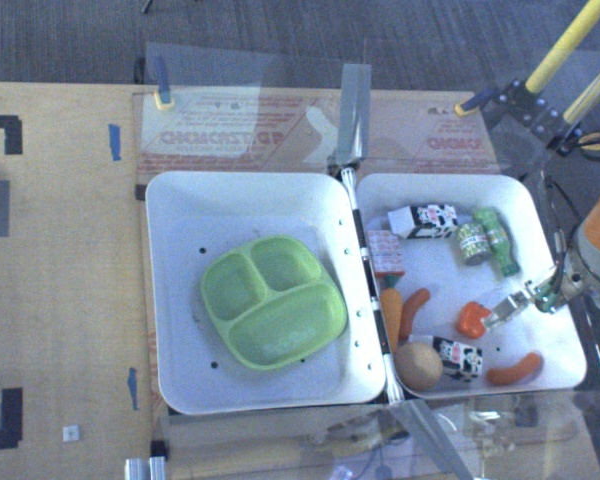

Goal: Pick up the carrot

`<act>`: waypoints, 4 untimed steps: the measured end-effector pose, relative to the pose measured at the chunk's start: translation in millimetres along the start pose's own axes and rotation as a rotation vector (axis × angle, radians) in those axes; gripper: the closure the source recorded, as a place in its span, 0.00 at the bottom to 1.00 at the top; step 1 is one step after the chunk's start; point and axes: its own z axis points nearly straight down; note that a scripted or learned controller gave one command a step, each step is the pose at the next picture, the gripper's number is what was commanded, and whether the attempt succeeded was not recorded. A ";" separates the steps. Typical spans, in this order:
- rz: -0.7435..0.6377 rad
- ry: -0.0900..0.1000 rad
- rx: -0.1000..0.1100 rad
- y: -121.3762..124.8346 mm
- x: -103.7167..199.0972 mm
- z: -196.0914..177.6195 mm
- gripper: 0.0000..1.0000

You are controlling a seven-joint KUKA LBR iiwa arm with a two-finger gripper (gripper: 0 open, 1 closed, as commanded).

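The carrot (390, 316) is a slim orange piece lying lengthwise against the left wall of the right bin (555, 230), next to a curved red-orange sausage (414, 308). My gripper (508, 308) reaches in from the right, low over the right bin. Its tip is right beside a small orange-red pepper-like piece (471, 320). It is roughly a hand's width to the right of the carrot, and nothing shows in its hold.
The right bin also holds a cow-print carton (423, 220), a can (470, 243), a green bottle (496, 240), a small red-white box (385, 252), a tan ball (418, 365), a small cow-print box (459, 358) and another sausage (513, 370). A green divided plate (271, 303) lies in the left bin (170, 268).
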 end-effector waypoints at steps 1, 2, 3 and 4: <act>0.002 -0.002 -0.005 50.0 84.2 67.3 0.00; 0.190 -0.004 -0.006 84.1 17.1 67.6 0.00; 1.154 -0.002 -0.003 100.7 40.3 68.2 0.00; 1.132 -0.003 0.000 49.0 3.1 68.6 0.00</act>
